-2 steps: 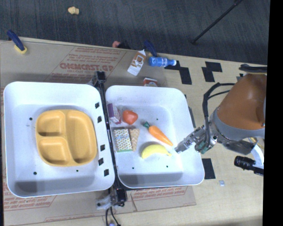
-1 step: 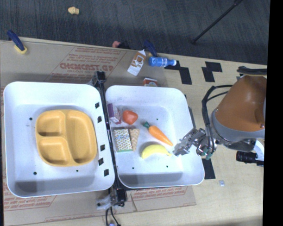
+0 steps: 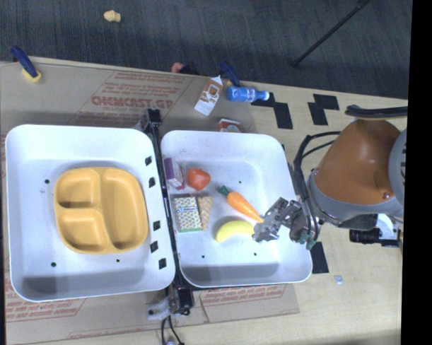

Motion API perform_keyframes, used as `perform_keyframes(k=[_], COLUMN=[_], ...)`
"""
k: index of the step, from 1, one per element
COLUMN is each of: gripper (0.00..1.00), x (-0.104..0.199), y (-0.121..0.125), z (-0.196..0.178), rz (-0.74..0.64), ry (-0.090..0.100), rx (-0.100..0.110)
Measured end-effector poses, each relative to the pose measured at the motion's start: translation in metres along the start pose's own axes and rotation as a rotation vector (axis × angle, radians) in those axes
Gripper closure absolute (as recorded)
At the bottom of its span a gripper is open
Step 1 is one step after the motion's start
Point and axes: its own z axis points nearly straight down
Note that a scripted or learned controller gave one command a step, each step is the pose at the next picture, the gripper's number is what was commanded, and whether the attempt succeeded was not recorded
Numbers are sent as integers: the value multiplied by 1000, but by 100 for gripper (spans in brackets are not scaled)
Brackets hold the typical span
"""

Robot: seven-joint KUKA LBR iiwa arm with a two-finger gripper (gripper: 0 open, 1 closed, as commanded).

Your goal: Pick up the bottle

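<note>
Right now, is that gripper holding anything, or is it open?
Gripper: cannot be told whether open or closed; it sits low in the right bin, beside the carrot and banana, with nothing visibly between it.

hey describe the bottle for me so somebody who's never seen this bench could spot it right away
Start at the right white bin, the one with the toy food. Look past its far rim to the bare bench top, where a small blue bottle lies on its side beside a little white and brown carton. It is the only blue, rounded item there; the things near it are boxy cartons.
</note>
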Motion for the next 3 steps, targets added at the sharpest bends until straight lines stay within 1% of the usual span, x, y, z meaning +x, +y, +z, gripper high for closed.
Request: perform_keyframes(k=[1, 2, 3], gripper=[100, 100, 100], x=[-10, -2, -11], y=[-16, -4, -18], z=[-4, -1, 3], rz=[-61, -205, -355], ry=[-4, -1, -4], rx=[-1, 0, 0])
